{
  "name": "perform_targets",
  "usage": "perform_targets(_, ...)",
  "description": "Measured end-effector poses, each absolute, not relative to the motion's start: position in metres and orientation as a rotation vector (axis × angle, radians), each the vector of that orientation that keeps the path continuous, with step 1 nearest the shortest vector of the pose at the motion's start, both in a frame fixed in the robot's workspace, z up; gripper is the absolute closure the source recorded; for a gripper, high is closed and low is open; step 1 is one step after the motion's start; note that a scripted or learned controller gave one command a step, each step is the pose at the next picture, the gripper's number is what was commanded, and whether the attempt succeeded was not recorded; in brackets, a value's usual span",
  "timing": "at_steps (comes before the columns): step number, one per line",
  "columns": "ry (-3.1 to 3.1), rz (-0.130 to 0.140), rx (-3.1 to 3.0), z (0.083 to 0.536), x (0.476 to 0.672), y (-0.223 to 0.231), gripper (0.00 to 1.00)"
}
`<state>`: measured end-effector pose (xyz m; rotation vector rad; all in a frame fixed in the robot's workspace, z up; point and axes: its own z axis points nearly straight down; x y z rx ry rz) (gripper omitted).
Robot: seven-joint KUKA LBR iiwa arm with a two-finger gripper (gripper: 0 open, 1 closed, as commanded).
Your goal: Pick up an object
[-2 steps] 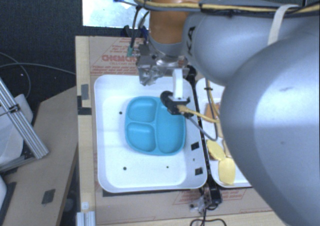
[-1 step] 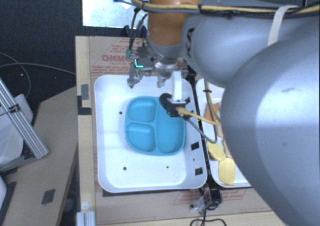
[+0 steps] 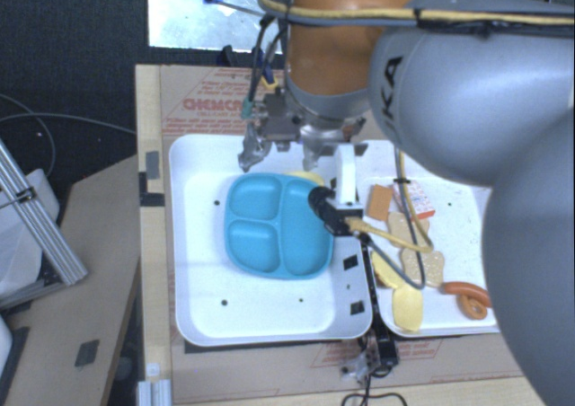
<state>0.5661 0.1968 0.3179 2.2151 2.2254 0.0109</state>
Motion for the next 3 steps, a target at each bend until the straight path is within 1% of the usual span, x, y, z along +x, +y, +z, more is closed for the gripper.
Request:
perform_targets(1, 2.227, 0.020, 2.212, 0.419, 0.512, 0.200, 0.00)
perform_targets(2, 2.230, -0.023, 2.223, 0.256, 0.483, 0.228, 0.00)
perform_targets(3, 2.223, -0.009, 2.223, 0.193, 0.511, 0.234, 0.00)
